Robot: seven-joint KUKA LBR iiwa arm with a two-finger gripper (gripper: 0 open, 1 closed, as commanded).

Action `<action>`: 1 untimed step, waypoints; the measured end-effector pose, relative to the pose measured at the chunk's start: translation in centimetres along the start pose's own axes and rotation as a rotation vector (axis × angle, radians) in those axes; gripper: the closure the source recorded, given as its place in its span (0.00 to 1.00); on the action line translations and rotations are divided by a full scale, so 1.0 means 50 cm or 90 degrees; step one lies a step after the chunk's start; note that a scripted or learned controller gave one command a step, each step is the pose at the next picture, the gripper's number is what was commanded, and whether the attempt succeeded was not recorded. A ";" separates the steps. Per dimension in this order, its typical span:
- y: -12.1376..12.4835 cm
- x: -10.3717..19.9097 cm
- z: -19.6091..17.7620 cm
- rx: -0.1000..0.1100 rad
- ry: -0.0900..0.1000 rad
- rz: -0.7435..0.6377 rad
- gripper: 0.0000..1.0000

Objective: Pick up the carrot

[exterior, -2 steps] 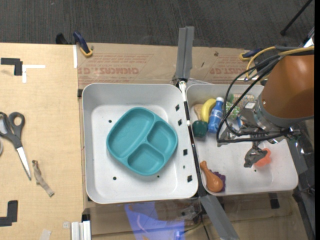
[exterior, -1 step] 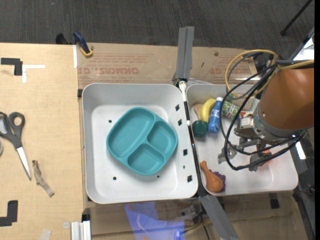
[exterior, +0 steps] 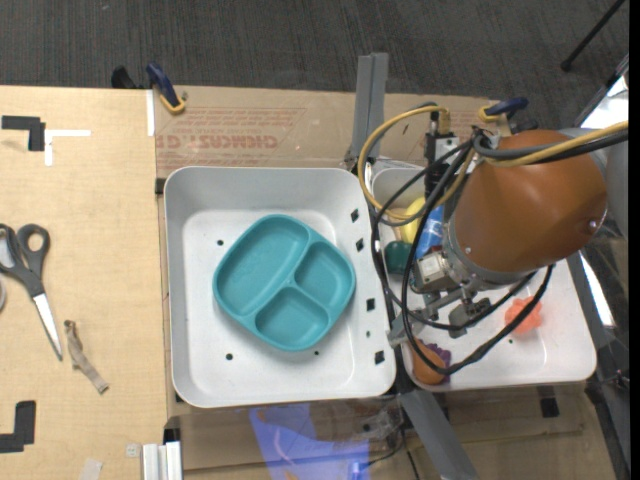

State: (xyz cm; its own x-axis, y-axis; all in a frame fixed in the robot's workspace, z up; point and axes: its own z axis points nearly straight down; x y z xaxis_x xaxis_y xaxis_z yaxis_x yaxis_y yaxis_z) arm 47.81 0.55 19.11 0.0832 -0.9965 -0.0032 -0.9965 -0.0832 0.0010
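Observation:
An orange piece that looks like the carrot lies in the right bin, just right of the arm. The arm's big orange-banded wrist hangs over this bin and covers most of it. Below the wrist, the gripper points down into the bin's left half among black cables, to the left of the carrot. Its tip is hidden by its own body. I see nothing held in it.
A teal divided plate lies in the left bin. Yellow, blue and green items crowd the right bin's left side, with a round orange-brown item at its front. Scissors rest on the bench at left.

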 end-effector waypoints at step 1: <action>-0.098 0.157 -0.017 0.003 0.000 0.212 0.00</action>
State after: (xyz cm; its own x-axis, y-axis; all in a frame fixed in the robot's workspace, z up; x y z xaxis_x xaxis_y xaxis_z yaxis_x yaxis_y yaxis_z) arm 53.33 -6.86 19.94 -0.2474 -0.9689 -0.0040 -0.9689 0.2474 -0.0018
